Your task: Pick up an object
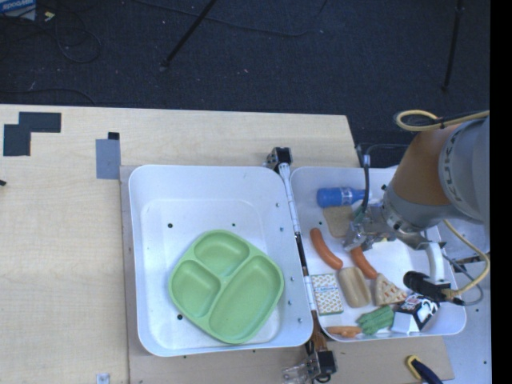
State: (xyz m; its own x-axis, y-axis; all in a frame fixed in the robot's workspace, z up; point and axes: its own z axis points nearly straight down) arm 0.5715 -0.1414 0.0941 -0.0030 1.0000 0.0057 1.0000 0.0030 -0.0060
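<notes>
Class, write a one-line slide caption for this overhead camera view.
Arm's gripper low in the right bin among toy food; green tray in the left bin.

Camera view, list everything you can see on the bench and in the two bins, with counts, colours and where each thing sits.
Bins: two, white, side by side on the bench.
Divided plate: one, green, left bin.
Bottle: one, blue, right bin, far side.
Sausages: two, orange-red, right bin, middle.
Bread piece: one, tan, right bin.
Checkered packet: one, pale, right bin by the divider.
Green toy: one, right bin, near edge.
Gripper: one, grey, over the right bin.
</notes>
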